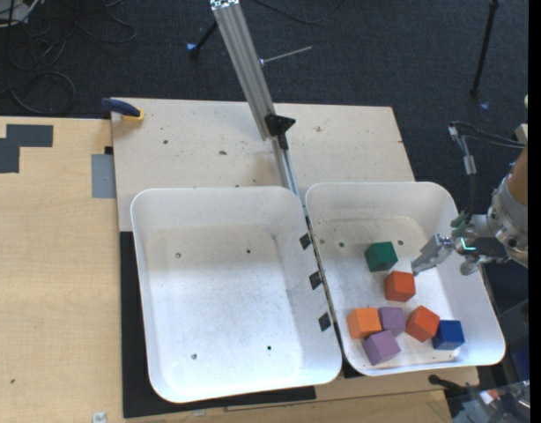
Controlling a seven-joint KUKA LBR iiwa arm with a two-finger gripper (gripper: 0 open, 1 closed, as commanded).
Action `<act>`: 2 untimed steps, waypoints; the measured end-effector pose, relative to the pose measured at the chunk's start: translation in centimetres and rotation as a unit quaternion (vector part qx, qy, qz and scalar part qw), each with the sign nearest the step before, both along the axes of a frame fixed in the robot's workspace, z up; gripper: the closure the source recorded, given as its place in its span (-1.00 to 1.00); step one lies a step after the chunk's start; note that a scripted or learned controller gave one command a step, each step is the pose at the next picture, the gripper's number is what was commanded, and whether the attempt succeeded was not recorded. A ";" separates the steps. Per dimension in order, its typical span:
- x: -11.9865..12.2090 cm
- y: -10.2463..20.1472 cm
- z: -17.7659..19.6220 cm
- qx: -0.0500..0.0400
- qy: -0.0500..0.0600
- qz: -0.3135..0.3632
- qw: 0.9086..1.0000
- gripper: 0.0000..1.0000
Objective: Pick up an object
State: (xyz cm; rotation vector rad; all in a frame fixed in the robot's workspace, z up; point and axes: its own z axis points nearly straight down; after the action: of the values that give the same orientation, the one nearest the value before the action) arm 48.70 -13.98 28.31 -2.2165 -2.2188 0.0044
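Right bin (376, 203) holds seven blocks (400, 285), perhaps more.

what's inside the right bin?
Right bin holds seven blocks: green, two red-orange, orange, two purple, blue. The hand hangs over the bin; the floor beneath it is covered.
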 end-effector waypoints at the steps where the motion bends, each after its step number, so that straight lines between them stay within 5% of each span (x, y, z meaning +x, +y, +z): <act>1: 0.0 -0.1 0.2 -0.001 -0.002 -0.002 1.000 -1.00; 2: 0.4 0.2 -6.1 0.000 0.002 -0.001 1.000 -1.00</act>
State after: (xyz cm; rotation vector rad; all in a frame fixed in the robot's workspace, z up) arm 49.12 -13.74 22.16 -2.2157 -2.2152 0.0077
